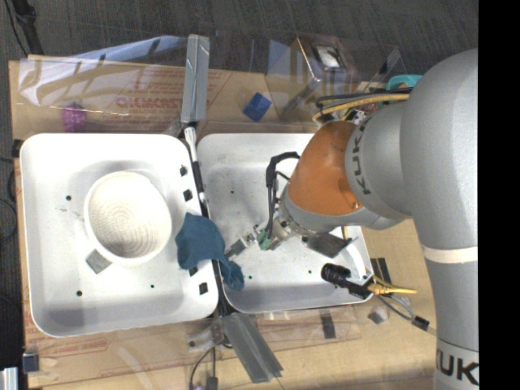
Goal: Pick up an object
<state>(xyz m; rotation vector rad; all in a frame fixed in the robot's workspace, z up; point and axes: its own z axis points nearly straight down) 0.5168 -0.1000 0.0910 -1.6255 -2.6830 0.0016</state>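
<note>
Camera view: end effector [262,239] is low in the right bin [244,161], can't tell if it's open or closed. Nearest pick looks like the blue cloth [200,244], just left of it, draped over the bins' shared rim.

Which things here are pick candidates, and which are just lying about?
Job: tool over right bin; cloth across the bins' divider; bowl and grey chip in left bin.
Lying about, behind the bins: blue cube; purple thing.
</note>
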